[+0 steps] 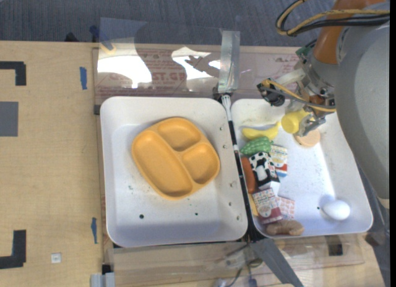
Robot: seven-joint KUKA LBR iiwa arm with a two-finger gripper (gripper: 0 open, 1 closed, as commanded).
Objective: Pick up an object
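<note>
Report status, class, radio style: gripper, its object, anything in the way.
Gripper low over right bin, far end. Small yellow object at its tip; grasp unconfirmed. Banana and packets crowd the bin's left side; white egg sits apart, near corner.

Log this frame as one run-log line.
arm: over right bin, far end | claw: at yellow cup, grip unclear | left bin: orange plate | right bin: banana, egg, packets

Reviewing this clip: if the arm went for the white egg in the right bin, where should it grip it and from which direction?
Probably straight down, fingers closing across the egg's narrow middle. It lies on its side, alone on bare floor near the right bin's front-right corner, so both flanks look reachable.
</note>
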